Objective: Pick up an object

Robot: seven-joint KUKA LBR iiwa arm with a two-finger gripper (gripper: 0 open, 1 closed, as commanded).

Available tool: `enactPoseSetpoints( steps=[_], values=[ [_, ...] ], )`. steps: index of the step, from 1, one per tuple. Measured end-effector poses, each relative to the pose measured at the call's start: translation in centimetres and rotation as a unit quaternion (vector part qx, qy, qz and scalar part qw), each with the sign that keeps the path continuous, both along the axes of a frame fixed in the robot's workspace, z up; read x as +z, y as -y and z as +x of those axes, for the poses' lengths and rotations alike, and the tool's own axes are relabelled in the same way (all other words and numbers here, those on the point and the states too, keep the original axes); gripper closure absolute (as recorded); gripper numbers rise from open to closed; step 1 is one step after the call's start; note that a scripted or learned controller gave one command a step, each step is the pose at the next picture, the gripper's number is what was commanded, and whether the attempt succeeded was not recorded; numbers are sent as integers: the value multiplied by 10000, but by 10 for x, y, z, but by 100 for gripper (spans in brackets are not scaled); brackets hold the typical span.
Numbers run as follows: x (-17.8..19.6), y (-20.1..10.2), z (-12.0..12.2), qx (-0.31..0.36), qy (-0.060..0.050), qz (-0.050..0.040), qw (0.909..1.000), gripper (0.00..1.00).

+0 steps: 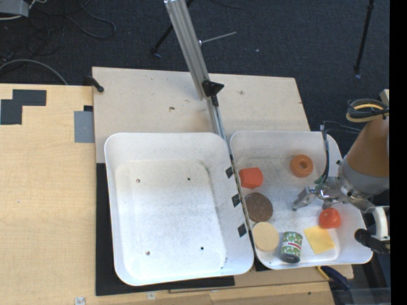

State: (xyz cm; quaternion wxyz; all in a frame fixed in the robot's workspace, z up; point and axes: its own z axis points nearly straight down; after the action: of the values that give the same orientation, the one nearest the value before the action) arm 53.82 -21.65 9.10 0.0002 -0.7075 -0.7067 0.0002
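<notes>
The right bin (pixel 280 146) holds several objects: an orange-red cube (pixel 251 177), an orange ring (pixel 302 165), a brown disc (pixel 259 206), a tan disc (pixel 266 237), a small green and white can (pixel 291 246), a yellow block (pixel 319 239) and a red ball (pixel 329 218). My gripper (pixel 304 198) reaches in from the right, low over the middle of this bin. It hangs between the orange ring and the red ball, left of the ball. It is open, and nothing sits between its fingers.
The left bin (pixel 165 208) lies beside the right one, sharing a dividing wall with black clips (pixel 234 199). A slanted aluminium rail (pixel 191 49) rises behind the bins. Wooden bench surface (pixel 44 189) extends to the left.
</notes>
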Motion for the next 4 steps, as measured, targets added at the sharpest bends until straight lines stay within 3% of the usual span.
enactPoseSetpoints(
  steps=[1, 4],
  values=[
    [11, 1, 0, -16, -1, 5, 10000, 100],
    [174, -1, 4, 17, 22, -6, 10000, 100]
  ],
)
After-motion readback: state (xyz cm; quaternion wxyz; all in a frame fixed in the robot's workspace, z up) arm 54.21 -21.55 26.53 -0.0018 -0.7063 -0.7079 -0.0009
